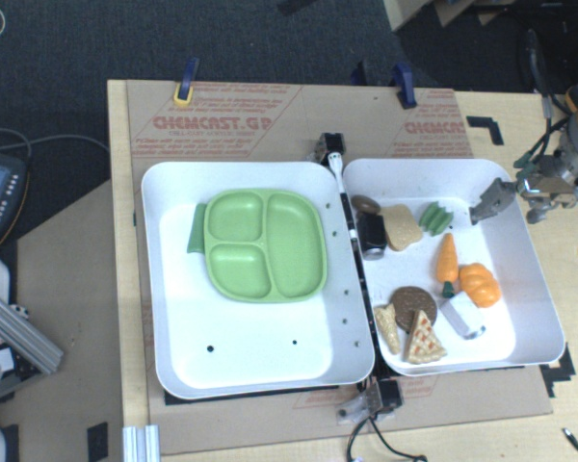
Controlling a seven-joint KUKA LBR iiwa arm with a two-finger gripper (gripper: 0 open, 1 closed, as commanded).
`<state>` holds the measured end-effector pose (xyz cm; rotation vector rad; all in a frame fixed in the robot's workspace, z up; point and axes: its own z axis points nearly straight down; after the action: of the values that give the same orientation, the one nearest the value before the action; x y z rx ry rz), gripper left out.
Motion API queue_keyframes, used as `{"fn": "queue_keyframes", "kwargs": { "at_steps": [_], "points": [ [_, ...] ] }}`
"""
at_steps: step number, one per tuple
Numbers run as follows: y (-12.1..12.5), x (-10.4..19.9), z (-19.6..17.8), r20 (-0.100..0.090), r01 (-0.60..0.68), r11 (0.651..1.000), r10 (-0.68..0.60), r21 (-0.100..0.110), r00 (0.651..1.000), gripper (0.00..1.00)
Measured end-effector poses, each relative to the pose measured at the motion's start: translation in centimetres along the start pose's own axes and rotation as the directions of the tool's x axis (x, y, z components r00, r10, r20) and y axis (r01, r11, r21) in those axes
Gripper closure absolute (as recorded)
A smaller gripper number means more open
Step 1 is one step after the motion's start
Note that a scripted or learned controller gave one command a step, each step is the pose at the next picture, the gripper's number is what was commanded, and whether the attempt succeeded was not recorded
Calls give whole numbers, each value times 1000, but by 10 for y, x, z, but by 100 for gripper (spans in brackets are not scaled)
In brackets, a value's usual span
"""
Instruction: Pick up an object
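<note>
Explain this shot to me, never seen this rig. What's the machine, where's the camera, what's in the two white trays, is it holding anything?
One fixed camera looks down at a slant on a bench. The machine is a robot arm that reaches in from the right edge; its two-finger gripper is over the upper right part of the right bin. Nothing shows between its fingers, so it holds nothing.

The left bin holds a green divided plate lying flat.

The right bin holds toy food and small items: an orange carrot, an orange pumpkin-like piece, a green piece, a tan bread-like piece, a black block, a brown round cookie, a pizza slice and a white block.

The job is to pick one up; none is lifted yet.
</note>
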<state>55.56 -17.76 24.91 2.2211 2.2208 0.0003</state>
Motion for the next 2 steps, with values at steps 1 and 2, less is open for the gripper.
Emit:
{"fn": "queue_keyframes", "kwargs": {
  "at_steps": [1, 2],
  "points": [
    [1, 7, 44, -2, 1, 1000, -1, 6, 1000, 0],
    [-3, 11, 108, -3, 0, 1000, 0, 8, 1000, 0]
  ]
}}
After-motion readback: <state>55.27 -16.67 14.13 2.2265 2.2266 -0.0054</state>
